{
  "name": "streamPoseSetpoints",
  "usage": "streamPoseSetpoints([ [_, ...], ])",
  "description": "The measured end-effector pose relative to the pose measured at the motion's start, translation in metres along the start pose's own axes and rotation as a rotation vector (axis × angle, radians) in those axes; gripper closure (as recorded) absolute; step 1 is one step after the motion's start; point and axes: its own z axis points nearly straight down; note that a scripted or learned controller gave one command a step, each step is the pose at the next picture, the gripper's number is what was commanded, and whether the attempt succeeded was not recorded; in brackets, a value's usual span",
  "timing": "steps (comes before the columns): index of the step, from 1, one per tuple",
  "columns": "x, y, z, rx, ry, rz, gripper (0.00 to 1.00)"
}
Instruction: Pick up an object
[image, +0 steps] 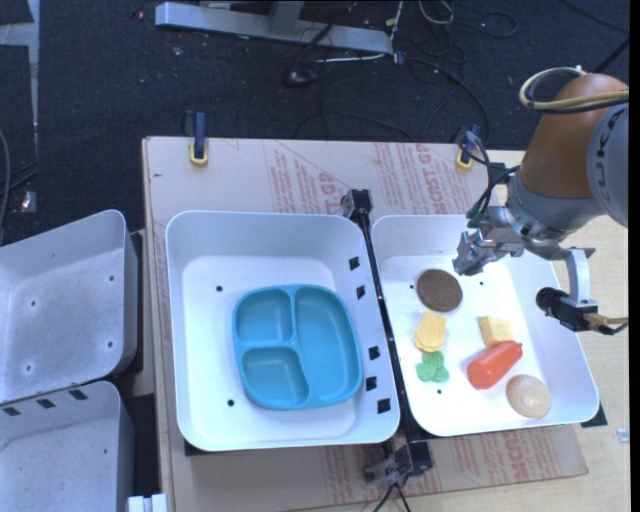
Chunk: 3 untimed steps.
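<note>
A: Camera view, then. Where is the arm (575, 150)?

B: It comes in from three o'clock and hangs over the right bin (572, 350). The gripper (472, 255) is near that bin's twelve o'clock edge, just up and to the right of the brown cookie (439, 289).

A: Jaws clenched or released?

B: I cannot tell; the tip is dark and small from this angle. Nothing is seen between them.

A: What could it pick?

B: Everything loose lies on the right bin's floor. The brown cookie is nearest the gripper. At six o'clock from it sits a yellow piece (431, 331), then a green piece (432, 370) touching or nearly so. Toward four o'clock are a yellow block (494, 329), an orange carrot (494, 364) and a beige ball (528, 395).

A: And the left bin (190, 300)?

B: It holds a blue divided plate (296, 345), well apart from the gripper.

A: So how far along?

B: Early, I'd judge. Nothing is lifted; the descent, the closing and the raise all remain, with the cookie the likely target.
</note>
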Motion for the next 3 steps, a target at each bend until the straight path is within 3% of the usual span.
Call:
streamPoseSetpoints([
  [1, 0.007, 0.006, -0.046, 0.0, 0.0, -0.001, 1.0],
  [3, 0.107, -0.027, -0.049, 0.008, 0.002, -0.004, 1.0],
])
